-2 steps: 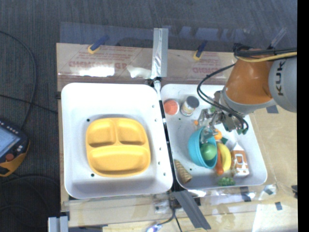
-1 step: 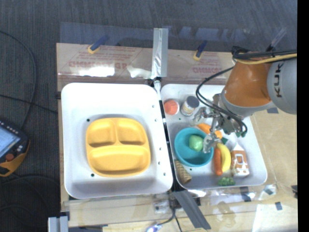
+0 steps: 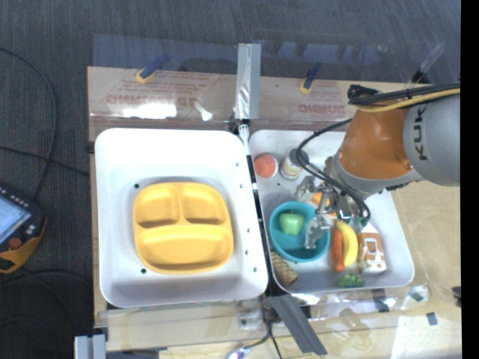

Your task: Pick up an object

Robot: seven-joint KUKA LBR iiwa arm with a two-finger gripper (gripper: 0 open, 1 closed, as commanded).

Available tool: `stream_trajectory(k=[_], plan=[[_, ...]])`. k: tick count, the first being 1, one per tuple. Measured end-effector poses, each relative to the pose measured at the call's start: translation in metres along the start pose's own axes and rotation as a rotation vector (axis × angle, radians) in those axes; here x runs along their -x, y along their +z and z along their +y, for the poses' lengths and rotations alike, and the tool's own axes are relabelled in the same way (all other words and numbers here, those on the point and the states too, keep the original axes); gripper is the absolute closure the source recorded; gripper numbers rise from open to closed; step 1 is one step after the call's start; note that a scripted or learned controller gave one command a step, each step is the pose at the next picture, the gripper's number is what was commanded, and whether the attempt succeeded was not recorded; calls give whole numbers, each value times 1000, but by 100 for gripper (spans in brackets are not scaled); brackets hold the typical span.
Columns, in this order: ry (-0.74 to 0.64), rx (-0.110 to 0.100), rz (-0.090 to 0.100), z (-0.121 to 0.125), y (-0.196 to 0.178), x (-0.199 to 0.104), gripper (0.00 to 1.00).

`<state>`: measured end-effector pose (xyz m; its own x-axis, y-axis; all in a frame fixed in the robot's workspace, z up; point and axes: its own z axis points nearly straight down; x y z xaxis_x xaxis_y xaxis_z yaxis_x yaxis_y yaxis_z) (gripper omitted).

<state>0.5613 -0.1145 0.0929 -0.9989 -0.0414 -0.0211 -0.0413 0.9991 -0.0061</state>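
Note:
My gripper hangs low over the right bin, its metal fingers reaching down at the right rim of a teal bowl. A green object lies inside that bowl. Just right of the fingers lie a yellow banana and an orange carrot-like piece. A small orange and white carton sits at the bin's right side. Nothing shows between the fingers.
The left bin holds a yellow divided tray. In the right bin's far corner sit a red-orange round piece and a small jar. A brown item and a green piece lie near its front edge. Cables run from the arm.

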Motion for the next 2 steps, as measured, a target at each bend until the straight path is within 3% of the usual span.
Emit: stream_trajectory(k=[1,2], plan=[[7,-3,-11,18,-2,-24,0],[18,-6,-21,-12,-3,-64,0]])
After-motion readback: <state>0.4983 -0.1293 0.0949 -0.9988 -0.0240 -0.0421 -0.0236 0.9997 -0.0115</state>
